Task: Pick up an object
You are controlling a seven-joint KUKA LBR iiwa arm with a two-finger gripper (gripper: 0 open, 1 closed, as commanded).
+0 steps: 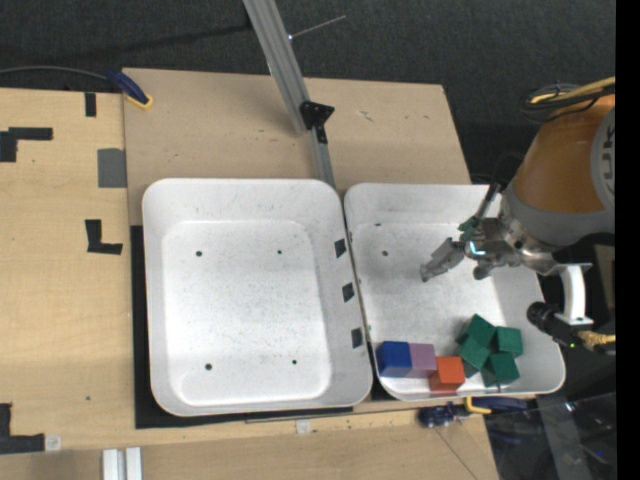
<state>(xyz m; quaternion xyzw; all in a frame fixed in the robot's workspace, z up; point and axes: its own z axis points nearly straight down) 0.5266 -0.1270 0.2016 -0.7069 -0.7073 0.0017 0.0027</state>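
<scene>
Fingers (440, 260) of the gripper (452, 258) looked bunched into one dark point aimed left and slightly down; couldn't tell if they were spread or pressed together, nothing seen between them. Gripper hung over the middle of the right bin (400, 208), above bare white floor, well apart from the blocks. Arm (565, 173) came in from the right, orange band above the wrist.

Blocks all sat along the near edge of the right bin: blue block (394, 357) at the left, purple block (422, 357) touching it, orange block (449, 372) just beside and slightly nearer. Green blocks (490, 346) were clustered to the right of those, several pressed together, exact count unclear.

Left bin (240, 198) sat beside the right one, rims touching. Metal pole (280, 48) ran slantwise from the top down to the gap between bins
</scene>
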